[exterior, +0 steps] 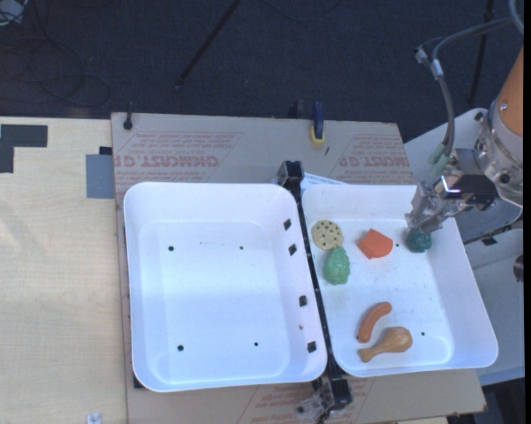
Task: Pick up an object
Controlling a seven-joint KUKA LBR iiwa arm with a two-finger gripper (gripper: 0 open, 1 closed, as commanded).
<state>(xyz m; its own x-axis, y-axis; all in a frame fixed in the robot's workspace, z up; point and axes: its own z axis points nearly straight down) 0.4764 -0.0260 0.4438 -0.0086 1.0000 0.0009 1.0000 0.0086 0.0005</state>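
My gripper [423, 222] reaches in from the right over the right bin's [474, 300] far right corner. A small teal ball [418, 240] sits directly under its tip, touching or nearly touching it; I cannot tell whether it is held. An orange-red block [376, 244] lies just left of the ball. Near the divider are a round yellow perforated disc [327, 233] and a green lumpy piece [337, 265]. Toward the front of the bin lie an orange sausage shape [374, 321] and a tan gourd shape [388, 343].
The left bin [134, 272] stands beside the right one, joined by black clips along the divider [302, 272]. Both rest on a cardboard sheet [203, 153]. Cables and the arm's hose [442, 87] hang at the upper right.
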